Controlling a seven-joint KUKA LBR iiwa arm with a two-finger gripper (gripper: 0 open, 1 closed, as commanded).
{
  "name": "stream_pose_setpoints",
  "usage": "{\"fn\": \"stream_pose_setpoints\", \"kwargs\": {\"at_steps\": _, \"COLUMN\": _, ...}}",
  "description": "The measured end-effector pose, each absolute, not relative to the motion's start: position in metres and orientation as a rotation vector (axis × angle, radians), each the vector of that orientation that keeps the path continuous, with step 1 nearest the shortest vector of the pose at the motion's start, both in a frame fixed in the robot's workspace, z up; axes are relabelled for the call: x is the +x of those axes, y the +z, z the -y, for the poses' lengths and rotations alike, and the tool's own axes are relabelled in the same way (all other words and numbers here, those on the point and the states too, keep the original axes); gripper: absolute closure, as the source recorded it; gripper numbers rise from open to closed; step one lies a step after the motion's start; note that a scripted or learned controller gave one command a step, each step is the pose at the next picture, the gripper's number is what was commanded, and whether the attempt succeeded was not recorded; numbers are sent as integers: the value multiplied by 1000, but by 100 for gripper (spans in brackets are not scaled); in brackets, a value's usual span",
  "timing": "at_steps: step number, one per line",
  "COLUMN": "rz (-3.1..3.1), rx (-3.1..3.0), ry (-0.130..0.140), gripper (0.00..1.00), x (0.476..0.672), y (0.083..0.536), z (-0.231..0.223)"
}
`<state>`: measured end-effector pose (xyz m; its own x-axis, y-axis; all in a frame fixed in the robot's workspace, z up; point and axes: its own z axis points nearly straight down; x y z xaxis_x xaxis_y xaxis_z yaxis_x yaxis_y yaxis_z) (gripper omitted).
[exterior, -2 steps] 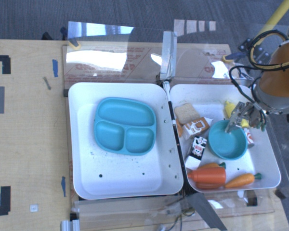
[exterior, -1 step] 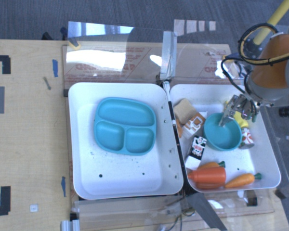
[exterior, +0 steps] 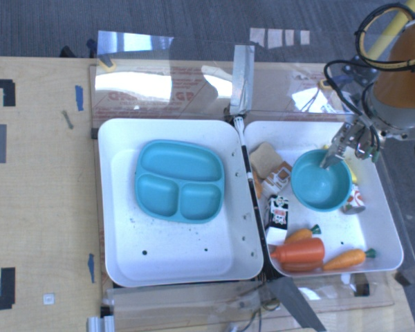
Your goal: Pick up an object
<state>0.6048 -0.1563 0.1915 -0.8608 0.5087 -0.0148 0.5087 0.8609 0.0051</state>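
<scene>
My gripper (exterior: 332, 158) hangs over the right bin (exterior: 387, 234), low at the far right rim of a blue bowl (exterior: 318, 185). It seems to touch or nearly touch that rim. Nothing shows as held. In front of the bowl lie a large orange carrot-like piece (exterior: 299, 252), a slimmer carrot (exterior: 346, 259) and a small one (exterior: 301, 234). A black-and-white carton (exterior: 279, 213) stands left of the bowl. A brown slice (exterior: 265, 158) and an orange-white packet (exterior: 281, 179) lie at the bin's far left.
The left bin (exterior: 117, 206) holds a blue divided plate (exterior: 180, 180). A metal divider (exterior: 252, 192) runs between the bins. A red-white item (exterior: 353, 200) peeks out right of the bowl. The arm and its cables (exterior: 384, 68) come in from the upper right.
</scene>
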Motion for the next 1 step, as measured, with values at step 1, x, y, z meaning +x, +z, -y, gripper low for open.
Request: {"fn": "stream_pose_setpoints", "kwargs": {"at_steps": 1, "rz": -3024, "rx": 829, "ry": 0, "gripper": 0, "x": 602, "y": 186, "z": 157}}
